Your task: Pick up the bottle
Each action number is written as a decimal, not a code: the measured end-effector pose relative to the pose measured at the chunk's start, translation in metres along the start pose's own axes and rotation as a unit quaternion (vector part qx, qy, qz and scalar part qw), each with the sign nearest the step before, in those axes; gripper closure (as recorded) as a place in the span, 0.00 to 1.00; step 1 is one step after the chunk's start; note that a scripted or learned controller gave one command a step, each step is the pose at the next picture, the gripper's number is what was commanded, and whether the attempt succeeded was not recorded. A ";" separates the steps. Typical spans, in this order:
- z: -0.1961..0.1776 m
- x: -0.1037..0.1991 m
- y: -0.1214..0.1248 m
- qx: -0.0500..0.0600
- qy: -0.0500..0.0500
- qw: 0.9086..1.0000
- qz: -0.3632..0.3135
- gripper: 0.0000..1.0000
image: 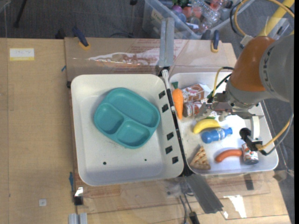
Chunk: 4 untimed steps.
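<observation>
The bottle (216, 135) is small and blue with a pale cap end pointing right. It lies on its side in the middle of the right bin (268, 160). My gripper (215, 109) hangs above the bin just up from the bottle, over the yellow banana (205, 125) and the edge of a snack packet (193, 97). It sits apart from the bottle, with the banana between them. The grey wrist and orange band (250, 66) rise up and to the right behind it.
An orange carrot (178, 102) lies along the right bin's left wall. A pizza slice (200, 158), a red sausage (227, 155) and a small can (250, 154) sit near the front. The left bin (84, 171) holds a teal divided plate (126, 117). A crate of clutter (196, 6) stands behind.
</observation>
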<state>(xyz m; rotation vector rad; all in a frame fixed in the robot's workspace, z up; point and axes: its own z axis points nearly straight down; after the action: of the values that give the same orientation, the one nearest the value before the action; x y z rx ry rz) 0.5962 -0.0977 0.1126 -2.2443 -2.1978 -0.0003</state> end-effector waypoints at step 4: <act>0.012 -0.005 -0.112 -0.010 -0.003 0.996 -0.087 1.00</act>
<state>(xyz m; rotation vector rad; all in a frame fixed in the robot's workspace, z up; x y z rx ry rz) 0.4845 -0.1009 0.1007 -2.0569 -2.3982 -0.0160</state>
